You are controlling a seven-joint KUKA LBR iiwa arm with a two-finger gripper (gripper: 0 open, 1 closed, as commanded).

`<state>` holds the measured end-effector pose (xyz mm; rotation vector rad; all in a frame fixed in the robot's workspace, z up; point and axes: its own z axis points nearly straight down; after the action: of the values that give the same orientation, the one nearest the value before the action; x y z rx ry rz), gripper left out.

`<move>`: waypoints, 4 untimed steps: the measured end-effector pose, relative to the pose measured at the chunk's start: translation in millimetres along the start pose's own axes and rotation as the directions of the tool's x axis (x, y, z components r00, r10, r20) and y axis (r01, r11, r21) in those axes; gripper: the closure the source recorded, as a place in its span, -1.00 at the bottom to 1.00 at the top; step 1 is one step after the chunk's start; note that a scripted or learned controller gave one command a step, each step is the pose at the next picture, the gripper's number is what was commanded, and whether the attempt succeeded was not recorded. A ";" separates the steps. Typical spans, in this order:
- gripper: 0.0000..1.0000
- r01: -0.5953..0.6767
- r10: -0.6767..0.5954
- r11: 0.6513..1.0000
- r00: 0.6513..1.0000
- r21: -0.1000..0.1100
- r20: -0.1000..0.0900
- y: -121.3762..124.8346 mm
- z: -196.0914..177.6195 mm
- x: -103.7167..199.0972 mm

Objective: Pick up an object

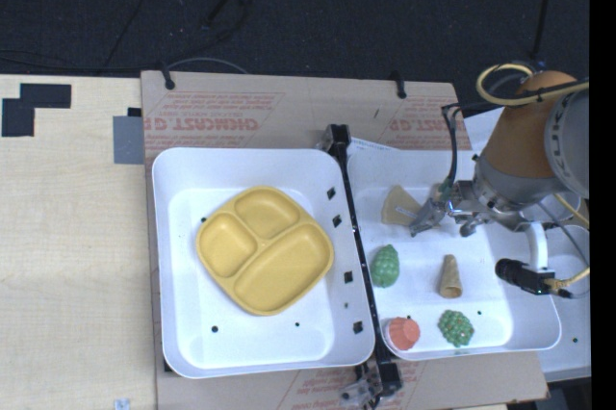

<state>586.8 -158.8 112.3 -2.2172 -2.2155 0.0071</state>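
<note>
The right bin (525,326) holds several small items: a tan wedge (398,204) at the back left, a green rounded piece (385,266), a tan cone (449,276), an orange-red piece (403,333) and a green speckled piece (456,327) at the front. My gripper (445,223) hangs over the back middle of this bin, just right of the tan wedge and behind the cone. Its two fingers stand apart, open, with nothing between them.
The left bin (178,206) bears a yellow divided plate (265,249). A black divider (351,235) runs between the bins. The grey arm with its orange band (525,134) and cables (529,276) crowd the right bin's right side.
</note>
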 end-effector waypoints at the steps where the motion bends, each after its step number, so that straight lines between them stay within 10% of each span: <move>1: -1.00 0.001 -0.001 1.000 1.000 -0.003 0.001 -0.5 26.5 0.9; 2: 1.00 -0.002 0.002 1.000 1.000 -0.004 0.001 0.0 14.5 0.2; 4: 1.00 0.002 -0.002 1.000 1.000 -0.011 0.003 13.1 -81.3 -6.2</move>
<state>600.5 -165.1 193.5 -2.2223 -2.2246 -0.0022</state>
